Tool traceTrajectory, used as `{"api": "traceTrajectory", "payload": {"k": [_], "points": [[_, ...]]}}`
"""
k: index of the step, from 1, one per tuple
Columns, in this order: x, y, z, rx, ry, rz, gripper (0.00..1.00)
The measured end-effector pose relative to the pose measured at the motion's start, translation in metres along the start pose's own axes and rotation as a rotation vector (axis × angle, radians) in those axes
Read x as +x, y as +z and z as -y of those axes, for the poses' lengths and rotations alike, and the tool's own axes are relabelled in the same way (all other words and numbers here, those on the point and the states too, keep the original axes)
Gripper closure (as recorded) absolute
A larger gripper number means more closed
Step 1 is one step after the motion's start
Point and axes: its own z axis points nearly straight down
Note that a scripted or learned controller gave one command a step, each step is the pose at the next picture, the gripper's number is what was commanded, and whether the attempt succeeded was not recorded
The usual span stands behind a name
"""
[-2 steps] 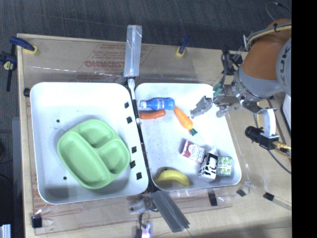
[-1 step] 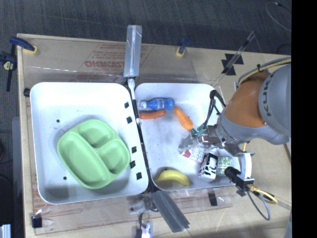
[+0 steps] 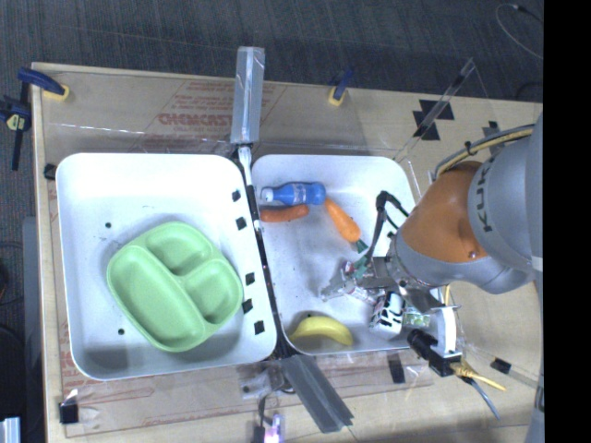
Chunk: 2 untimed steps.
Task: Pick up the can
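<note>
The arm's orange-banded wrist (image 3: 443,224) hovers over the right bin (image 3: 305,169), jaw state indeterminable, with the gripper (image 3: 355,275) beside what is judged the can (image 3: 388,310): approach step; next, centre and descend.

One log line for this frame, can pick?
arm: over right bin | gripper: low, mid-bin, grasp unclear | nearby: banana, blue bottle, two carrots | left bin: green plate
</note>
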Motion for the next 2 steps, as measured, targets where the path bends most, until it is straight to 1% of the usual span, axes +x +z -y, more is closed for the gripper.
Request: {"api": "traceTrajectory", "payload": {"k": [1, 2], "points": [[0.088, 0.003, 0.001, -0.008, -0.132, 0.012, 0.00], [0.042, -0.084, -0.056, 0.012, 0.094, -0.003, 0.00]]}}
